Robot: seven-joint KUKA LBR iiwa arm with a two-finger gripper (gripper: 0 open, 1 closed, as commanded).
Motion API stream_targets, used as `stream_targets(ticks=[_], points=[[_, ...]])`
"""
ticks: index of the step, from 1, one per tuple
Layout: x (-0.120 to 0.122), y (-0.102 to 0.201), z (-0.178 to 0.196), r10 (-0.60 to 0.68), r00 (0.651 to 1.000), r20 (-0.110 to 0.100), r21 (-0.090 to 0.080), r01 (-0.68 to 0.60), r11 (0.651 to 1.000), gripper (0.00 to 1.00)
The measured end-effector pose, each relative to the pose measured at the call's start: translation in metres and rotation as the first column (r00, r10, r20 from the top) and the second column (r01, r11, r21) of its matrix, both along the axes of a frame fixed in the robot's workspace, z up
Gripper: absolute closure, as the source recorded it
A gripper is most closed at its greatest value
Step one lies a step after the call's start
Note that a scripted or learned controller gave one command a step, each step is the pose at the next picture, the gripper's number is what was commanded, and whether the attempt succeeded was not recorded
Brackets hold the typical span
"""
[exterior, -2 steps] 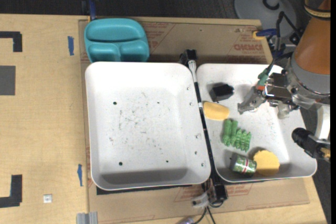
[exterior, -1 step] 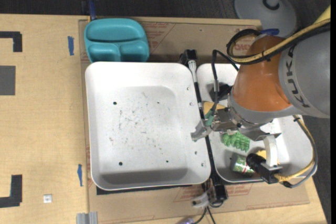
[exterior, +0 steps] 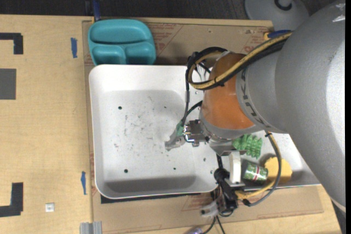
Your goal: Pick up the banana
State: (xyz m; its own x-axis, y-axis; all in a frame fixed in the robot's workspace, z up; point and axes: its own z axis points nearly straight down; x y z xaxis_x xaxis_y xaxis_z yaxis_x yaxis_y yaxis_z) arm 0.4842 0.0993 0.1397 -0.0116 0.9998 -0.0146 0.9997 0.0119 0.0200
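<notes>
Nearest the lower edge, loose cables [exterior: 225,200] hang from the arm over the front rim of the right bin [exterior: 290,153]. In that bin, a yellow item, apparently the banana [exterior: 281,168], lies near the front right corner, partly covered by a cable. A green-and-red can [exterior: 254,172] lies just to its left, touching or nearly touching it. A green knobbed toy [exterior: 248,144] sits just behind the can, partly hidden by the arm.

The left bin [exterior: 109,134] is scuffed on its floor. The gripper [exterior: 176,141] hangs over the right-centre of this bin, well apart from the banana. Whether it is wide or narrow cannot be determined; nothing is seen in it.

The arm [exterior: 285,90], with its orange band [exterior: 225,98], covers most of the right bin.

Farthest away, a teal divided tray [exterior: 122,41] rests on the bench [exterior: 44,118], just behind the left bin.
</notes>
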Motion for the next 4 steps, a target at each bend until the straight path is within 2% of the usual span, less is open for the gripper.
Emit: stream_targets(ticks=[2, 3, 4], points=[[-0.0002, 0.0037, -0.0073, 0.091, 0.996, -0.007, -0.011, -0.091, 0.996, 0.0], [0.0005, 0.0048, -0.008, 0.065, 0.998, -0.003, -0.012, -0.065, 0.998, 0.0], [-0.0003, 0.0042, -0.0084, 0.099, 0.995, -0.007, -0.013, -0.099, 0.995, 0.0]])
